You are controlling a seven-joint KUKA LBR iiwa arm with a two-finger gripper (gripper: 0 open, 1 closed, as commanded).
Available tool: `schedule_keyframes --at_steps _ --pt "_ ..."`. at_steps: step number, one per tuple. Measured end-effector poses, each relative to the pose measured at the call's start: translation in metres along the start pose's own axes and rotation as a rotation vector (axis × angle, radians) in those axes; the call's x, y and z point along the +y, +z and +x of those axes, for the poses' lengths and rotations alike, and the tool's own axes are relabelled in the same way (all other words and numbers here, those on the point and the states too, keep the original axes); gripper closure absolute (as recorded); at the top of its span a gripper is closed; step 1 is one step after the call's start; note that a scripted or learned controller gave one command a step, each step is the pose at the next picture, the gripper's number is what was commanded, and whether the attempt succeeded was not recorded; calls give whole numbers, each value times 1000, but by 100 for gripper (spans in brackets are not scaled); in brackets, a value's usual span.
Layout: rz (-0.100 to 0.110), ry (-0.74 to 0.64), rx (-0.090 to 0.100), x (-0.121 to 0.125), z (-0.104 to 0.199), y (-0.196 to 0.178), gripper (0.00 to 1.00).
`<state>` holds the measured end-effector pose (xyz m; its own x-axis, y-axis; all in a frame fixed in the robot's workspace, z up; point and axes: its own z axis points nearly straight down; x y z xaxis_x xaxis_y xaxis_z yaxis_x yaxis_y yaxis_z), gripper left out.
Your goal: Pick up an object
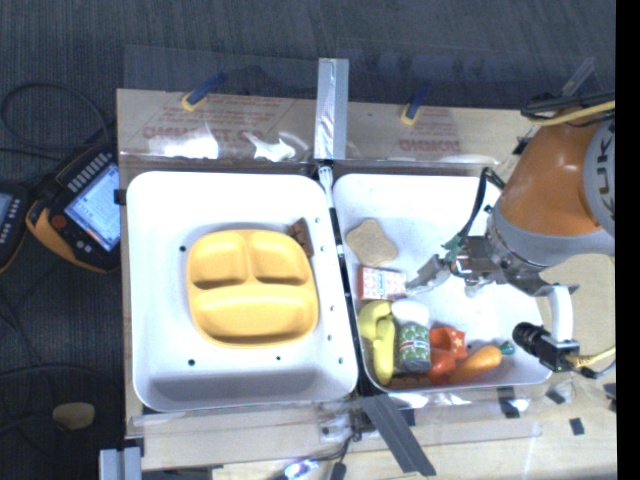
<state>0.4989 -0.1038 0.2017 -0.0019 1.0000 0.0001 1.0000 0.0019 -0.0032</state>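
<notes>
Two shallow white bins sit side by side on the pale tabletop in the middle of the frame. The left bin holds a yellow plastic divided tray, lying flat near its centre, with a small dark brown piece just beside the tray's upper right corner. The right bin carries a cluster of play-food items along its lower and left part: a tan slice of bread lies toward the upper left, a small red and white carton lies just below it, and below that a yellow banana lies against the bin's left wall. A small can with a white lid and green label stands touching the banana on its right, next to a red pepper-like piece and an orange carrot that lies along the lower edge. The grey arm with its orange band reaches in from the right edge of the frame, and the tool hangs over the middle of the right bin, just right of the carton and above the can; whether its fingers are spread or closed cannot be told from this angle, and nothing is visibly between them. At the left edge of the frame, off the tabletop, lies an orange and black handheld pendant with a lit screen.
</notes>
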Motion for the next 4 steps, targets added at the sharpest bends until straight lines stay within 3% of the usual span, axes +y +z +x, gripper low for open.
schedule_keyframes --at_steps 1,2,3,4 --pt "-1 -50 1 -14 9 104 0" --pt "-1 -170 2 37 -18 78 0" --pt "-2 -273 2 84 -4 71 0" --pt "-13 -257 -3 26 -14 112 0"
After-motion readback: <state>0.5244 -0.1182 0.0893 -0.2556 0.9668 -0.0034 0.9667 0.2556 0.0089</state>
